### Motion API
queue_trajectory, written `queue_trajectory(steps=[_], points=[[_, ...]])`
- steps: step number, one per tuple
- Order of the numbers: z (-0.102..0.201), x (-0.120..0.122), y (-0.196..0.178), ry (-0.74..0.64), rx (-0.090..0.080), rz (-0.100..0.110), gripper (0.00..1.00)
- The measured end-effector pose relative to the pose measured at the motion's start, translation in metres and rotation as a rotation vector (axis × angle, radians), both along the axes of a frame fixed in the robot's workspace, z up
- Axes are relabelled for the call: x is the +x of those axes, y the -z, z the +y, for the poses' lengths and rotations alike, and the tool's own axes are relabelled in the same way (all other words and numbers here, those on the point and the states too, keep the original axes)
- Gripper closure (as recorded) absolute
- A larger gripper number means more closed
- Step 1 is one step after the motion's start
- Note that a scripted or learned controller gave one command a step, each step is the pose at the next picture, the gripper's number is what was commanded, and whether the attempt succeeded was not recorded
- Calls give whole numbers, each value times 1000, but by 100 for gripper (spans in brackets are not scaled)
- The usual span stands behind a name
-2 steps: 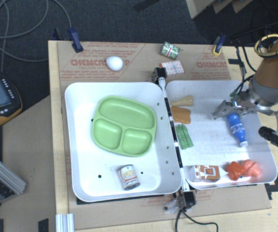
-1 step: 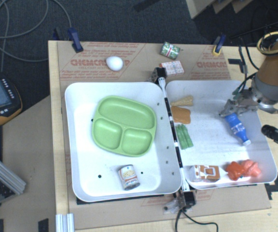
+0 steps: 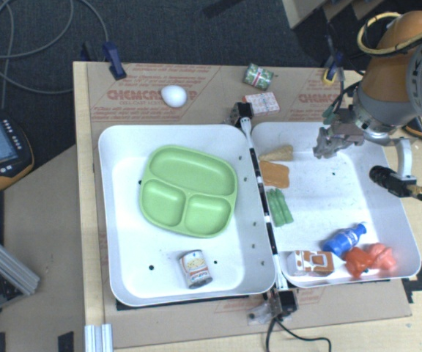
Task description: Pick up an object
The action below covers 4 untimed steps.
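Blue bottle (image 3: 343, 239), on its side, right bin's near corner

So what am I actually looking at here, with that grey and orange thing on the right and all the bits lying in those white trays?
That is a robot arm, seen by one camera fixed above the bench and looking down at a slant. Its gripper, a two-finger claw, hangs over the upper part of the right bin; I see nothing in it. That bin holds a blue bottle, a red toy, a small printed carton, a green packet and two tan pieces. The left bin holds a green divided plate and a small can. On the cardboard behind lie a white egg-like ball and a green can.
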<state>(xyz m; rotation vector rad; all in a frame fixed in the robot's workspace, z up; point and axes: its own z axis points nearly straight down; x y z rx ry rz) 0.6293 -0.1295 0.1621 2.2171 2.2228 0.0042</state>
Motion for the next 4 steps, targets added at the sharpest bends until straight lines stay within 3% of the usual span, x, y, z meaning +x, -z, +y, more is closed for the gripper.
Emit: queue_trajectory(steps=[1, 2, 3, 4], points=[[47, -40, -23, 1, 1, 5, 100], [2, -89, -6, 4, -1, 6, 100], [-26, -116, -34, 4, -1, 4, 100], [-25, -150, -46, 3, 1, 5, 100]])
